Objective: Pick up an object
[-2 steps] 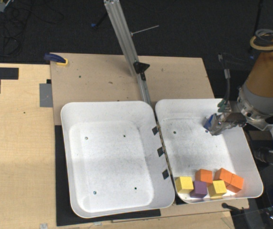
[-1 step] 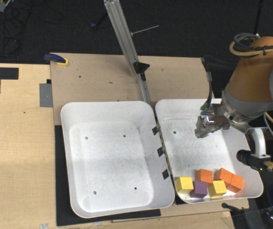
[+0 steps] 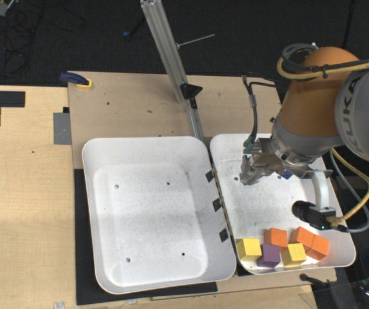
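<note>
— Start with the big things: the arm (image 3: 319,102) reaches in from the right and hangs over the right bin (image 3: 232,153), with the left bin (image 3: 107,153) beside it.

— And the tool?

— The gripper (image 3: 252,171) sits over the upper part of that right bin, above bare white floor. I cannot tell how it stands; it is too dark and tangled from here.

— Where is anything to pick?

— All crowded at the near end of the right bin: orange blocks (image 3: 312,242) by the rim, another orange block (image 3: 276,237), two yellow blocks (image 3: 250,247) and a purple block (image 3: 270,255) between them. They touch or nearly touch.

— So how would you go about it?

— I'd move toward the near end and go for the yellow one on the left edge of the cluster; it looks freest. Come straight down, closing across sides that have no neighbour, and mind the bin wall close by.
</note>
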`<state>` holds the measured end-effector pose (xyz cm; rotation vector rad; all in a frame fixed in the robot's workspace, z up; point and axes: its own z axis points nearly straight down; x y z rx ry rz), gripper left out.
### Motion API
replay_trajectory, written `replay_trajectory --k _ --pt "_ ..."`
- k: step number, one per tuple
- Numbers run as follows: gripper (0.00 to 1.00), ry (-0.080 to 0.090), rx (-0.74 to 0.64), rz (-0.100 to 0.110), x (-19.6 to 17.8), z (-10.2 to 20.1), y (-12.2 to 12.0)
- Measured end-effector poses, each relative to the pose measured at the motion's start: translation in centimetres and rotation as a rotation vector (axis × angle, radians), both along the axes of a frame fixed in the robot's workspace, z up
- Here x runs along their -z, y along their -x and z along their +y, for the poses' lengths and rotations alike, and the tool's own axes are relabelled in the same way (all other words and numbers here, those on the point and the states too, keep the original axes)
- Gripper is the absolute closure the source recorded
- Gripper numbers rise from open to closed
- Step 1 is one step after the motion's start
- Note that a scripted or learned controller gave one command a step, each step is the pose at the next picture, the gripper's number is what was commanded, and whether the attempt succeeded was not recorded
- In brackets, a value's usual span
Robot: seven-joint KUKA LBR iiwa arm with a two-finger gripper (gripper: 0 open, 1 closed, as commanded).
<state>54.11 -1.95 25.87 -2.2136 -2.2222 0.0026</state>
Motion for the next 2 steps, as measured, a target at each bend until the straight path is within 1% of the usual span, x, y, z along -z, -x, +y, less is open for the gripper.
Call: replay_trajectory --k 2 --pt "1.0 0.001 -0.001 0.002 0.5 11.5 1.0"
